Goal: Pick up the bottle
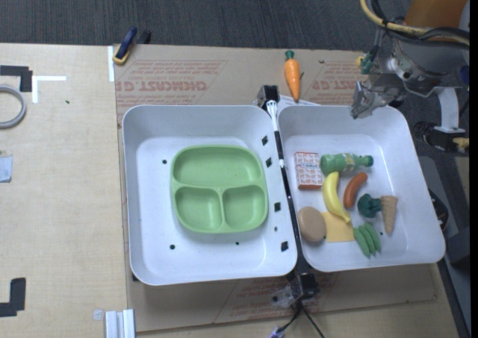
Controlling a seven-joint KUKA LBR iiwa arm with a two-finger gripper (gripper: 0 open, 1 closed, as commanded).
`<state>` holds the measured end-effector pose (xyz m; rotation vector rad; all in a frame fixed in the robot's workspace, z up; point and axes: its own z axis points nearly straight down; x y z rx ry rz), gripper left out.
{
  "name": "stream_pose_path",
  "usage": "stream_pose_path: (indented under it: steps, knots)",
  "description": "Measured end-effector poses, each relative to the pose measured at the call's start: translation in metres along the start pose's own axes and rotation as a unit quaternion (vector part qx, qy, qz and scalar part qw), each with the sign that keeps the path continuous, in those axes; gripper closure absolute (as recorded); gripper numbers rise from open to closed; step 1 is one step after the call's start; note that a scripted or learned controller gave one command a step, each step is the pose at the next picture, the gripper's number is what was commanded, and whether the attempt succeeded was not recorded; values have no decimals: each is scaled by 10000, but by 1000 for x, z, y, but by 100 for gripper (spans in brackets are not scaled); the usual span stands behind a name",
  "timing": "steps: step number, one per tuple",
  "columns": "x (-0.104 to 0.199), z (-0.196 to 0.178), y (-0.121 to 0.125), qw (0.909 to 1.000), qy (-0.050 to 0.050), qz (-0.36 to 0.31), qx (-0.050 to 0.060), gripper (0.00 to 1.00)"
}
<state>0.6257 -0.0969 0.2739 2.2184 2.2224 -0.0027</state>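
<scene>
Camera view: fixed, looking down at a slant on two shallow white bins side by side on a tan surface (67, 180).
Left bin (142, 202): holds a green divided tray (219, 189).
Right bin (414, 195): holds toy food in a cluster.
Bottle (346, 162): green, lying on its side in the upper middle of the right bin, long axis left to right, cap end toward the right.
Bottle's neighbours: a small red-and-white box (308, 170) just to its left, a banana (333, 196) and a sausage (355, 188) just below.
Arm: grey with an orange band, reaching in from the upper right.
Jaws (364, 107): hanging over the right bin's far rim; whether released or clenched cannot be told.
Key relation: bottle lies below and slightly left of the jaws, well apart, nothing between them.
</scene>
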Motion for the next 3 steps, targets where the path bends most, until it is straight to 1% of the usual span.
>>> stream_pose_path:
  steps: [1, 2, 3]
  knots:
    - [59, 82, -46, 9991, 7, 418, 7, 100]
    - [163, 82, -68, 9932, 7, 1164, 13, 100]
    - [230, 120, -148, 9991, 4, 416, 15, 100]
